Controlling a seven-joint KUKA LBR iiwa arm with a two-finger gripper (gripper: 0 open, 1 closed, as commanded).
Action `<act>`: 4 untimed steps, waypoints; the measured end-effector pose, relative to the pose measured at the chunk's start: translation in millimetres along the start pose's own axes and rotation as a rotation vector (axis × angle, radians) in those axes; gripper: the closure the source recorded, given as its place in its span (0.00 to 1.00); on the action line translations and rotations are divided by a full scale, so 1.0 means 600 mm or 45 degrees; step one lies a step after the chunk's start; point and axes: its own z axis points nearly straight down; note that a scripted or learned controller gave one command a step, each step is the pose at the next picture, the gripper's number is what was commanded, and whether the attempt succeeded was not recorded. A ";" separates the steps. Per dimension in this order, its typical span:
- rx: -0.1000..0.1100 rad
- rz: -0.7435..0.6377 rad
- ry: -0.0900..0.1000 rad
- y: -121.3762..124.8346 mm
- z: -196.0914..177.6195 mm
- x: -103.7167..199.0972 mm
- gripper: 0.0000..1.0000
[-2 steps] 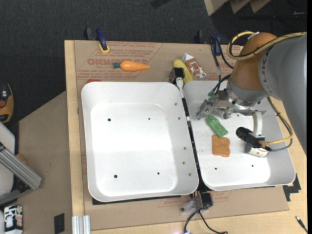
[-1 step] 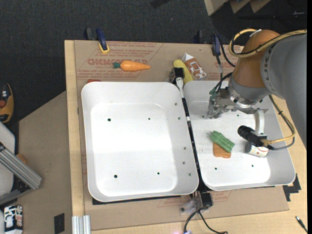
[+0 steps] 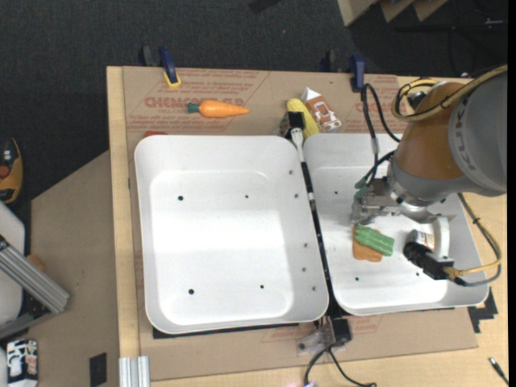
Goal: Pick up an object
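The arm's gripper (image 3: 372,210) hangs low over the right bin (image 3: 339,161), its tip just above and to the far side of a small green block (image 3: 375,239) that lies on top of an orange piece (image 3: 367,253) near the middle of that bin. Whether the fingers are spread or closed cannot be told from this slanted view, since the wrist and its grey housing cover most of them; nothing can be seen held between them. The left bin (image 3: 161,168) sits alongside, and 3 stray things rest on the bench (image 3: 121,103) at its far edge: a carrot (image 3: 219,110), a yellow piece (image 3: 297,111) and a small brown-and-white packet (image 3: 323,114). The main risk, as I judge it, is that the 2 stacked pieces are small and flat, so a descent that lands slightly to the far side would close on air or only nip the green block's edge. A glancing touch could also slide the green block off the orange piece and push either one away. The black cable (image 3: 369,127) trailing across the far part of the right bin could drag as the wrist turns.
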 end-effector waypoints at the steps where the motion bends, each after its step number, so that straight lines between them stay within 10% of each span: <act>1: -0.035 -0.013 -0.003 0.092 -0.300 0.097 1.00; 2: -0.023 -0.015 -0.001 0.098 -0.406 0.232 1.00; 3: -0.020 0.006 -0.008 0.106 -0.473 0.102 1.00; 4: -0.019 0.013 -0.013 0.121 -0.519 -0.148 1.00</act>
